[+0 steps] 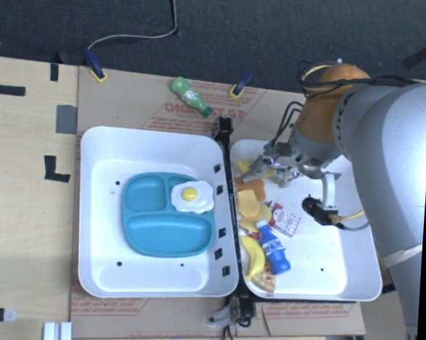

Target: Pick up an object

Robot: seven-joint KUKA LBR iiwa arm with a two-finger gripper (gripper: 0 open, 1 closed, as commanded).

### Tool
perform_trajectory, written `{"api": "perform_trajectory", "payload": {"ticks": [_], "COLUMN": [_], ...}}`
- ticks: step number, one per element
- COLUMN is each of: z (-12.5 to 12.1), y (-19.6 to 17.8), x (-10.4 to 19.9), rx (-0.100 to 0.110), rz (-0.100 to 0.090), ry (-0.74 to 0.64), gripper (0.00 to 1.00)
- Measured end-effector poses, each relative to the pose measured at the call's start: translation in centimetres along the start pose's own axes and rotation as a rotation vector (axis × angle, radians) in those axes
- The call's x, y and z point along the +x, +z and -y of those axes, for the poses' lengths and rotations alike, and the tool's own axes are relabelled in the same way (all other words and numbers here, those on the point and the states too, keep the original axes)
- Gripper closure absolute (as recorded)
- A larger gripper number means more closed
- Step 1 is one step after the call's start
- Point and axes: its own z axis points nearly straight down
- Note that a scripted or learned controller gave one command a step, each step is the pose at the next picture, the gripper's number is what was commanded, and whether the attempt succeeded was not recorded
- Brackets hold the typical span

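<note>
pincer [271,165] is hovering over the right bin [337,269], can't tell its state, cheese [248,202] lying just below-left

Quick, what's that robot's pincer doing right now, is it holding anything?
Pincer: low in the right bin, near the pile of toy food; whether it grips anything cannot be told.

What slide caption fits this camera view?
Grey arm's gripper over right white bin of toy food; fried egg toy on blue plate.
</note>
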Motion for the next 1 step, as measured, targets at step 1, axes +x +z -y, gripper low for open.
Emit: {"api": "perform_trajectory", "payload": {"ticks": [1], "z": [0.0], "y": [0.0], "x": [0.0], "rx": [0.0], "rz": [0.0], "ry": [0.0], "gripper": [0.0]}}
